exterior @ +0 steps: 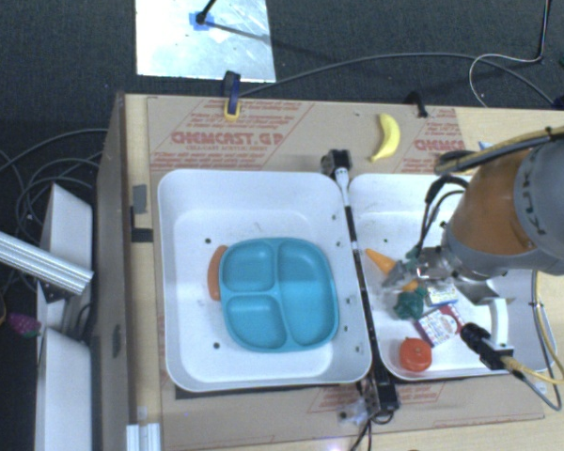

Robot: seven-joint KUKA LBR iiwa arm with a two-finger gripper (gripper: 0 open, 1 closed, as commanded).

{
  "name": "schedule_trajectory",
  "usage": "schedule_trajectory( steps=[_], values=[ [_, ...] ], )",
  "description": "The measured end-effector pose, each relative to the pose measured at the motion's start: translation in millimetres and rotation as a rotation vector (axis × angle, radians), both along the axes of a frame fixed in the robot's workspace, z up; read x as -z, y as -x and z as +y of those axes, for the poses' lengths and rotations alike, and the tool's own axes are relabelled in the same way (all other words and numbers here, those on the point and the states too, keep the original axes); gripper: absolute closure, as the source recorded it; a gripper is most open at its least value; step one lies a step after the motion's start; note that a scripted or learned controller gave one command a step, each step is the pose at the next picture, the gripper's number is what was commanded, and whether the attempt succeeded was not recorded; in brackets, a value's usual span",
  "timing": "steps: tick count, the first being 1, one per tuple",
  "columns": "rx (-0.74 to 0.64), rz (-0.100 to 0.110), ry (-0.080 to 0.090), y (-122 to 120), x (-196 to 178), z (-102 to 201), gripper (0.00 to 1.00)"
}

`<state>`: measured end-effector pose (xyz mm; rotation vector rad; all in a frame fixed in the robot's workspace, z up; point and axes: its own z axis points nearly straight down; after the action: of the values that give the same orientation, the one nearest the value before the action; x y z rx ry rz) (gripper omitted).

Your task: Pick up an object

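Over the right-hand bin [395, 205] the grey arm [536, 214] comes in from three o'clock, its orange band sitting just above the wrist. The gripper [415, 272] hangs low above a small heap of things near the middle of that bin, at about nine o'clock from the arm's bulk. Whether the pincer is open or closed I cannot tell from where I stand; the wrist and cables crowd it.

Under and around the gripper lies the clutter. An orange carrot-like piece [380, 260] points toward ten o'clock of the heap, close to the divider between the bins. A teal toy [410, 303] lies just below the gripper, at roughly six o'clock from it. Beside that, toward five o'clock, is a red-and-white packet [438, 325], and below it, at the bin's six o'clock rim, a red-orange round object [415, 354]. Nothing is visibly raised off the bin floor.

The left-hand bin [197, 205] holds a blue divided plate [280, 293] with four compartments, set near its centre. An orange sausage-shaped thing [213, 272] lies against the plate's nine o'clock edge, touching or nearly so.

Outside the bins, at twelve o'clock of the right one, a yellow banana [387, 137] rests on the cardboard sheet [263, 130] covering the bench.
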<state>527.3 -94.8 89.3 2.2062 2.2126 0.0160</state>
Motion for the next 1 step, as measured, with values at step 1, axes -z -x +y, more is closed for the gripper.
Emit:
schedule_trajectory(
  steps=[1],
  values=[
    [0.0, 0.002, -0.001, 10.0, 0.5, -7.6, 0.0]
  ],
)
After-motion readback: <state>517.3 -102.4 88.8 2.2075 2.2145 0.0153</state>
